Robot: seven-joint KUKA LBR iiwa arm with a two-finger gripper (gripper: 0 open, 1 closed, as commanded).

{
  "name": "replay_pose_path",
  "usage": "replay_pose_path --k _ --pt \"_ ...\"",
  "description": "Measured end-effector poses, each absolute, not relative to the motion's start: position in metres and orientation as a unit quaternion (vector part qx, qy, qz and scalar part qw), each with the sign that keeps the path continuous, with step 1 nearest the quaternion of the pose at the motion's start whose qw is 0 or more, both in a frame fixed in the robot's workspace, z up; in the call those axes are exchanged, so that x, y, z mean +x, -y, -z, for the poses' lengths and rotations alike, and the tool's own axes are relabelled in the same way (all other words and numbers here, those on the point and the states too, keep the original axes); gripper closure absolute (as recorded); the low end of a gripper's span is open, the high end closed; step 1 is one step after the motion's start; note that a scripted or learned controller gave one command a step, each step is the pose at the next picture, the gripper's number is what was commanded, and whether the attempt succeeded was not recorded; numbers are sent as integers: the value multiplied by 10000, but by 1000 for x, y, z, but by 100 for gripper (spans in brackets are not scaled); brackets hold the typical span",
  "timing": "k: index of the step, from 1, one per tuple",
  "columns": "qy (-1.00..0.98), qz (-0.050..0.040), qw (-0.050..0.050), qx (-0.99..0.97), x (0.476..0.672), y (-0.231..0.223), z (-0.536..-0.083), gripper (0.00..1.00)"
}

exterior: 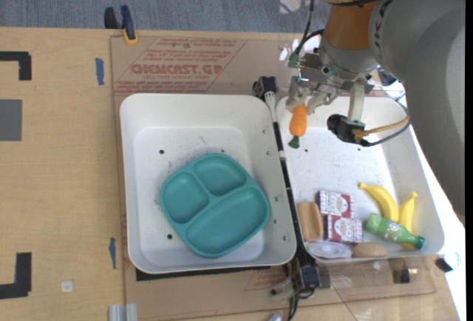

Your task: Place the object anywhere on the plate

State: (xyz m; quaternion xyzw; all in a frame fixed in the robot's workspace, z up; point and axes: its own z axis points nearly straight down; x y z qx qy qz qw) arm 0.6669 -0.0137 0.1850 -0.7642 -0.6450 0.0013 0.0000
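Smooth tapered carrot (298, 122) in tool (307, 99)

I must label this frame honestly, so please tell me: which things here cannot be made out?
- End effector grip on the small orange carrot: the contact is too small to judge.
- Pale flat items in the right white bin: overlapped, unclear.
- Boxes' print: too small.

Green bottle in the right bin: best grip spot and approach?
Grip the green bottle across the middle of its body, coming straight down from above. It lies on its side near the bin's front corner, its wider end toward the boxes. Close the fingers across its width; the bananas sit close behind, so clearance looks tight.
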Motion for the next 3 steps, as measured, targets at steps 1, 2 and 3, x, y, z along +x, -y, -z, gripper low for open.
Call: replay_pose_path --k 1,2,3 --pt "6465 -10 35 -7629 582 -49 -184 100" --pt "6376 27 32 -7704 538 -198 -218 100" --pt "6324 -2 1 -7746 541 -189 -216 0"
